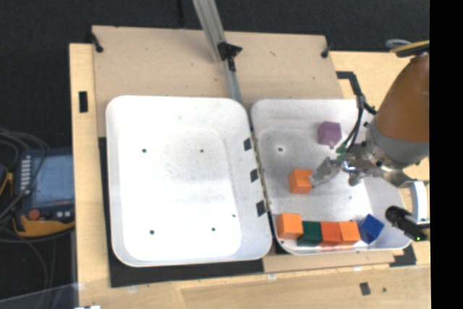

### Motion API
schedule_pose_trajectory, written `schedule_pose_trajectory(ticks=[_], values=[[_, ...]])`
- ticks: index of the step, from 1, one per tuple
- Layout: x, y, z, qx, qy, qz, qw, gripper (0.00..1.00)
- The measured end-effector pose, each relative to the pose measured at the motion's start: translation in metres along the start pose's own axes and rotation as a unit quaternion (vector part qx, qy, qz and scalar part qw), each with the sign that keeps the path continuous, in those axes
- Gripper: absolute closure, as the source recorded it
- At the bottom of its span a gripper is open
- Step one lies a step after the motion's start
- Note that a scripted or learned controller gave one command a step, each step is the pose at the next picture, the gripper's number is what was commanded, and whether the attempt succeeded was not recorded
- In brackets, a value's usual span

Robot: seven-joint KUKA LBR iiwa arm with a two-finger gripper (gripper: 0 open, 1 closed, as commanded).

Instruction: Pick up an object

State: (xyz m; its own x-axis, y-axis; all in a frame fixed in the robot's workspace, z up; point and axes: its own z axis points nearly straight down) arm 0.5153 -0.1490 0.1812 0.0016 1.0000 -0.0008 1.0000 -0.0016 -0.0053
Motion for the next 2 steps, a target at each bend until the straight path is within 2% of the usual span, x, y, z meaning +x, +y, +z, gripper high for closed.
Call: schedule_pose_trajectory(ticks=[1, 2], values=[[-0.009, 0.002, 0.059, 0.0, 0.0, 0.0, 1.0, 0.0], [-0.009, 0.005, 0.044, -0.005, 0.0, 0.004, 1.0, 1.0]])
